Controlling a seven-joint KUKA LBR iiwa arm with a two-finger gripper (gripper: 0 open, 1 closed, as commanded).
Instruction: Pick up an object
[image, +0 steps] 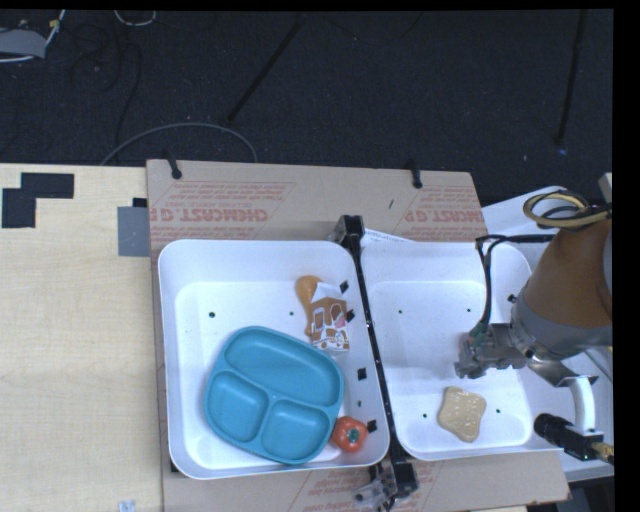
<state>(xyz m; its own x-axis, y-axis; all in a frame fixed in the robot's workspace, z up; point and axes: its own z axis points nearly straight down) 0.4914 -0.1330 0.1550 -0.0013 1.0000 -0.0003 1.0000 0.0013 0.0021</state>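
Observation:
A tan slice of toast (462, 413) lies flat near the front of the right bin (420, 300). My gripper (481, 358) hangs just above and behind the toast, near the bin's right side, under the grey arm with its orange band. In the left bin (190, 300) lie a blue divided plate (273, 393), a red tomato (349, 434), a small brown-and-white patterned carton (329, 326) and an orange-brown piece (308, 292) behind it.
A black divider bar (366, 330) runs between the two bins. Cardboard (300, 205) lies under and behind them. Black cables (500, 250) loop over the right bin's far corner. A light wooden bench top (70, 340) spreads to the left.

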